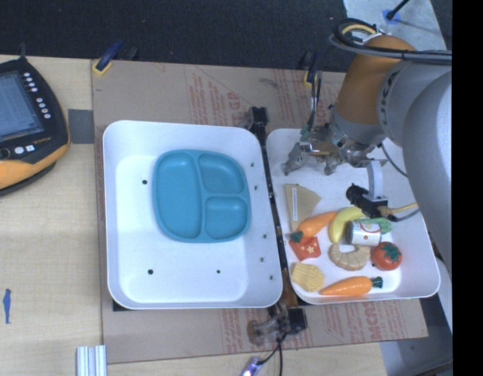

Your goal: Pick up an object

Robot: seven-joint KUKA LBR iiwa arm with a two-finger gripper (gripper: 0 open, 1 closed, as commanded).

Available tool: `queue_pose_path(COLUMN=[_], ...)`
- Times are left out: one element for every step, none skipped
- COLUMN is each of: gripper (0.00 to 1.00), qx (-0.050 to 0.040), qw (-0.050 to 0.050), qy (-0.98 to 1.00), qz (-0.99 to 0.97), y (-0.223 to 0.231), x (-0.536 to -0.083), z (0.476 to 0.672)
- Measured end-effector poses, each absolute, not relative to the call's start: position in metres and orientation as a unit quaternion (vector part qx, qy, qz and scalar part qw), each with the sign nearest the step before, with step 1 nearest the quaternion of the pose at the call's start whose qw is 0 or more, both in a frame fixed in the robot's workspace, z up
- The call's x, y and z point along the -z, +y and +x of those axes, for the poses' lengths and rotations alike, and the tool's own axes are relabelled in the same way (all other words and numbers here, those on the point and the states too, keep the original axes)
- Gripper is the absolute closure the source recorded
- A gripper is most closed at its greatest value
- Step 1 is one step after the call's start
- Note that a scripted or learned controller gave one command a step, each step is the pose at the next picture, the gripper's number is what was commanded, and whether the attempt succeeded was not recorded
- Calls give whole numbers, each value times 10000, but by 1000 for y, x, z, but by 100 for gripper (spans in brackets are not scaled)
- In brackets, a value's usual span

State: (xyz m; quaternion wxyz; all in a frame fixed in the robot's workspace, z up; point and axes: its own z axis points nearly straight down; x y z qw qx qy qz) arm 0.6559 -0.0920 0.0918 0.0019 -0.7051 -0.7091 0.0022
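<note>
The object to be picked is not yet chosen: every candidate lies loose in the right bin [418,284], a heap of toy food crowded into its near half.

From largest to smallest. The arm [398,92], grey with an orange band, reaches in from the right and hangs over the far end of the right bin. The left bin [120,210] holds 1 blue divided plate [201,194] with 3 compartments. The gripper [316,157] sits low at the far left corner of the right bin, above bare white floor; nothing shows between its fingers, and how far apart they stand I cannot tell. The food is well apart from it, toward the near side: a pale wedge [303,202] nearest the gripper, then a carrot [316,225], a banana [347,218], a second carrot [345,287] by the near rim, a round biscuit [349,256], a tomato [386,255], a strawberry [306,247] and a cracker [307,276].

The risk, as I judge it, is a close on nothing: the tool stands over bare floor, so a descent here would catch no item. Should it move into the heap, the pieces touch or overlap, and the fingers could straddle 2 things, or nudge a round one aside. The bin wall just beside the gripper could also foul a finger.
</note>
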Motion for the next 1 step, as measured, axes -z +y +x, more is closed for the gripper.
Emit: queue_pose_path(gripper=[0], qx=[-18], qw=[15], qy=[-7086], qz=[-7056], y=[-93], x=[-92], z=[656])
